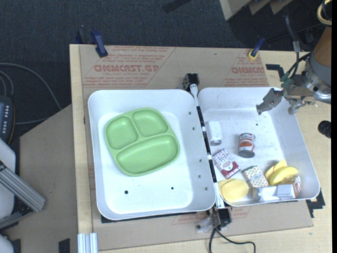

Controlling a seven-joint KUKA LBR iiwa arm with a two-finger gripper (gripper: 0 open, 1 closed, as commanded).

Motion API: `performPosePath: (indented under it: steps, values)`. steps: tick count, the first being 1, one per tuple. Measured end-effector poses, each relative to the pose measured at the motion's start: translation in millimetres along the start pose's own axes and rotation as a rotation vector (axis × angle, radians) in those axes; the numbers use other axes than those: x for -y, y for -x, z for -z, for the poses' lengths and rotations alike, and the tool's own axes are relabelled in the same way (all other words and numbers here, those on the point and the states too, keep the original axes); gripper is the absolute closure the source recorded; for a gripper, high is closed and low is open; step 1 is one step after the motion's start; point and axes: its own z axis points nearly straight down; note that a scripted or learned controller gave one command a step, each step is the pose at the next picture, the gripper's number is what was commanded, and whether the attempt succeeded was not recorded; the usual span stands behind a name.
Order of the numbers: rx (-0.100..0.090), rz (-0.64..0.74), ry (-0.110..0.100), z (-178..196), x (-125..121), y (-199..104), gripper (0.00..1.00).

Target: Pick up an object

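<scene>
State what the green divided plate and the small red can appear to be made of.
Green divided plate: likely moulded plastic, with one even colour, rounded compartment ridges and a soft sheen. Small red can: looks like metal with a printed red label and a pale, shiny top rim, though it could be a toy replica.

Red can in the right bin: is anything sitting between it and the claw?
Nothing visible does. The claw hangs over the right bin's far part, and bare white floor runs from below it to the red can. The nearest neighbours, a small white cylinder and a red packet, lie off that line.
</scene>
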Motion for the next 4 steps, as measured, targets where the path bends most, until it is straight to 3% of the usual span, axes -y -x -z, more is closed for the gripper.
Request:
performPosePath:
  steps: [1,2,3,4]
  values:
    - [-0.001,0.0,-0.002,-113,-5,-10,0.0]
    - [-0.001,-0.001,-0.001,-181,22,-8,0.0]
    - [0.0,-0.001,0.001,-171,22,-8,1.0]
    - [-0.001,0.001,0.001,-81,12,-76,1.0]
